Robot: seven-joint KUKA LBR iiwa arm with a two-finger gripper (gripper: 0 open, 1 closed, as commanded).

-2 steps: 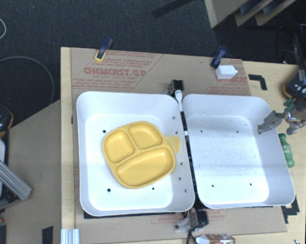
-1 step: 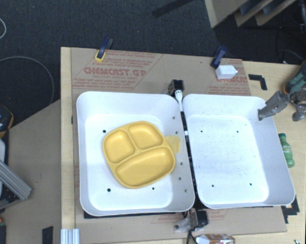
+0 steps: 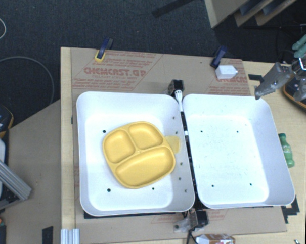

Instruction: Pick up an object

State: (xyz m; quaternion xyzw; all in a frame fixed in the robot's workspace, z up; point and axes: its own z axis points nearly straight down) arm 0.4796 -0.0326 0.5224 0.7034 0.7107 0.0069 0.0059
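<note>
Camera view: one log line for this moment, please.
pincer: at top right, beyond right bin corner, grip state unclear | yellow divided plate: lying in left bin | pick: not started

Gripper [image 3: 262, 90]: grey, at the upper right of the camera view, angled down and to the left. Arm: partly visible behind it at the right edge.

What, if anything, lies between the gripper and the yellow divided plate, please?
Nothing visible blocks it. The gripper sits past the right bin's far right corner, and the yellow plate lies in the left bin; between them are just the bins' low walls.
</note>
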